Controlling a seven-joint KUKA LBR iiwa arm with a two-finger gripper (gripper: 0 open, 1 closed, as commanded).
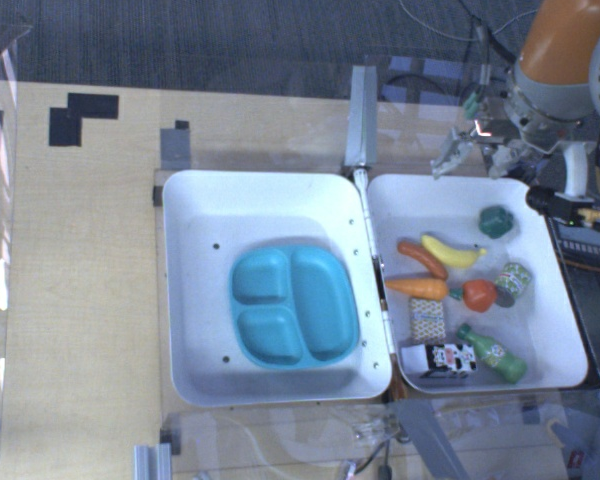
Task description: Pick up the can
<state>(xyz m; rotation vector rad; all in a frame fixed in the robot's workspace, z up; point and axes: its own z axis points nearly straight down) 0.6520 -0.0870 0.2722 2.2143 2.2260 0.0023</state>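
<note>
A pale wooden bench [80, 268] stands on dark grey carpet and bears two shallow white bins side by side. The left bin [195, 228] holds a sky-blue plastic tray with three compartments [293, 305]. The right bin [540, 338] holds the clutter: a yellow toy banana [452, 254], an orange toy carrot [417, 288], a red-orange chilli-shaped piece [421, 258], a red toy tomato [478, 294], a dark green rounded lump [496, 222], a green plastic bottle lying flat [494, 355], a black-and-white carton [442, 359], a chequered packet [427, 317], and the small cylindrical can with a green and silver label [512, 281].

The can lies tilted near the right wall of its bin, just beside the tomato at its 9 o'clock. The two-finger gripper [477, 154] hangs over the bin's far rim with its fingers spread wide and nothing between them.

From the gripper, the can sits toward 5 o'clock, well apart, with the green lump between the two along the way.

To do this step well, I judge the arm should travel above the lump, centre over the can, and turn the fingers to straddle its narrow width, keeping one finger out of the tomato. A tilted, rounded can may roll or squirt aside if pinched off-centre.
</note>
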